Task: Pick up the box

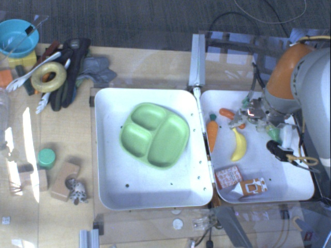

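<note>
Two small boxes lie at the front of the right bin (305, 192): a red-and-white patterned box (228, 177) and, just right of it, an orange-and-white carton (252, 187) lying flat. My gripper (248, 115) hangs over the back of this bin, well behind both boxes, above the top end of a yellow banana (239, 144). Nothing shows as held in it.
An orange carrot (212, 132) lies along the right bin's left wall, a small orange-red piece (226, 112) sits beside the gripper, and a green object (273, 133) lies under the wrist. The left bin (106, 154) holds a green divided plate (155, 135). Loose clutter lies on the bench at far left.
</note>
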`<move>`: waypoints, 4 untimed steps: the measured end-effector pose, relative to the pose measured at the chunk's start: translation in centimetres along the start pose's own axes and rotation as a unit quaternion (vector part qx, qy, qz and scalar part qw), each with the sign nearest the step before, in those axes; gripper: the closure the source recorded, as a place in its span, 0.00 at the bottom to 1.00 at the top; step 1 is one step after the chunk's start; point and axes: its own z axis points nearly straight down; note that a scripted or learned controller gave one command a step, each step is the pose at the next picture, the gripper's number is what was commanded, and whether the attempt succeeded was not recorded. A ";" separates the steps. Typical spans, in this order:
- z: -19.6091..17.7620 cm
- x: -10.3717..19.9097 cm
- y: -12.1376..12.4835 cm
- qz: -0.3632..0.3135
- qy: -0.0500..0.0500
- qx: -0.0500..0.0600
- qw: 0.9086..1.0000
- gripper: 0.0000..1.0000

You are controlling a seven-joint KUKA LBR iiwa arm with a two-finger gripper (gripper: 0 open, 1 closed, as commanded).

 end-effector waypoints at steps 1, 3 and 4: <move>-1.3 0.3 0.3 -0.005 0.000 -0.004 1.000 1.00; 0.2 5.4 3.7 -0.042 -0.004 0.013 0.999 0.00; -0.1 2.1 -2.5 -0.111 0.000 -0.001 0.994 0.00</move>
